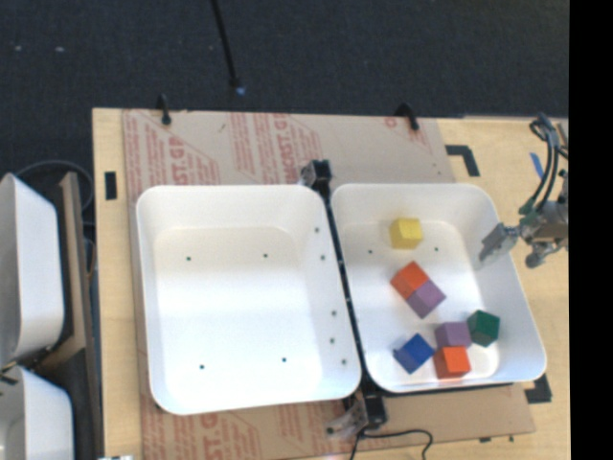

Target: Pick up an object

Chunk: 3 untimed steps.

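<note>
The right bin [383, 199] holds several small blocks. A yellow cube [406, 232] lies near its back. An orange cube [410, 278] touches a purple cube [427, 298] in the middle. Near the front sit a blue cube [414, 353], a second orange cube [452, 361], a second purple cube [452, 334] and a green cube [484, 327]. My gripper [514, 246] hangs over the bin's right rim, open, with nothing between its fingers. It is well to the right of the yellow cube and above the green one in the picture.
The left bin [153, 257] stands beside the right one, their rims meeting at a black clamp [317, 172]. Both rest on a cardboard sheet [220, 147] on the wooden bench. Cables [546, 161] trail at the right edge, and white containers [29, 257] stand at the far left.
</note>
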{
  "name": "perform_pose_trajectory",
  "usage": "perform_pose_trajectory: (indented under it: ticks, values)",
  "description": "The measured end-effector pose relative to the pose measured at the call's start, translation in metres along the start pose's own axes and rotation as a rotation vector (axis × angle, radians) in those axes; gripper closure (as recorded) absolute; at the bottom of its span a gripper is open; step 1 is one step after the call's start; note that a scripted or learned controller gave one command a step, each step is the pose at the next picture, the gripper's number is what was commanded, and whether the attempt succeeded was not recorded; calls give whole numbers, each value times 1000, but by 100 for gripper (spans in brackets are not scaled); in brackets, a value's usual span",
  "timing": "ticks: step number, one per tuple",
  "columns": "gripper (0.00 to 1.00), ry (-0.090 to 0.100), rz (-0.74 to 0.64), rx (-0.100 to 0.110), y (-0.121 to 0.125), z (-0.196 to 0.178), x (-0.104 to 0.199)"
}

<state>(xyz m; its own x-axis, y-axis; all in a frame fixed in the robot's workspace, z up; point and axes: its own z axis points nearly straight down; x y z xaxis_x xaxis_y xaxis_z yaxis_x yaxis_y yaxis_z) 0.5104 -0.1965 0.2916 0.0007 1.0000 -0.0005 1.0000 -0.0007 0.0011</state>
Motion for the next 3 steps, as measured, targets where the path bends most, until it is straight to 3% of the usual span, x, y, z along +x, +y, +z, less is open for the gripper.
perform_pose_trajectory:
  ticks: [1,2,3]
  values:
    - [0,0,32,2,-10,22,-4]
    - [0,1,-2,7,12,195,51]
    - [100,0,1,-1,14,180,50]
